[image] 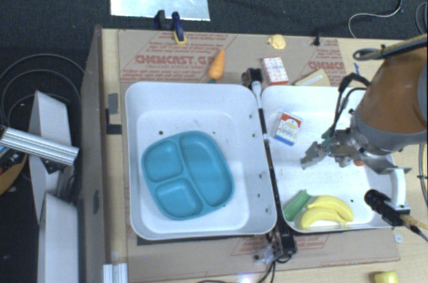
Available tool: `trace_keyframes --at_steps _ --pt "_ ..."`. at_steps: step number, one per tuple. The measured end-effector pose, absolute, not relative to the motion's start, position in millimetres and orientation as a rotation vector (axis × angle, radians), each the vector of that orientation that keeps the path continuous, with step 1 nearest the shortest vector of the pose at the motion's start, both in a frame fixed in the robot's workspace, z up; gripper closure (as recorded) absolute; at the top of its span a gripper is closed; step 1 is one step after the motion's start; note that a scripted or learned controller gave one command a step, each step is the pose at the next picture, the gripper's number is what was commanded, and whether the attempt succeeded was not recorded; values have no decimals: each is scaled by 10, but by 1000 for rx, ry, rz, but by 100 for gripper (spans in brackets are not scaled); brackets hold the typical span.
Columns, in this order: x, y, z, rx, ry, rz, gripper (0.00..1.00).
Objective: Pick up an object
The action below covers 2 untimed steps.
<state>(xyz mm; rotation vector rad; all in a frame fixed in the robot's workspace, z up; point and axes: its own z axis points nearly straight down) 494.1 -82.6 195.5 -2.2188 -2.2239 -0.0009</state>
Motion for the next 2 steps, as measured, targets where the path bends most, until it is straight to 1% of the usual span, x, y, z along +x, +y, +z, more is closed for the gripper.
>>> trace_keyframes --at_steps 1,2 --pt "5482 -1284 1682 -2224 -2225 -2 0" --pt "6464 -1500 1441 -2220 -2234 -7 0"
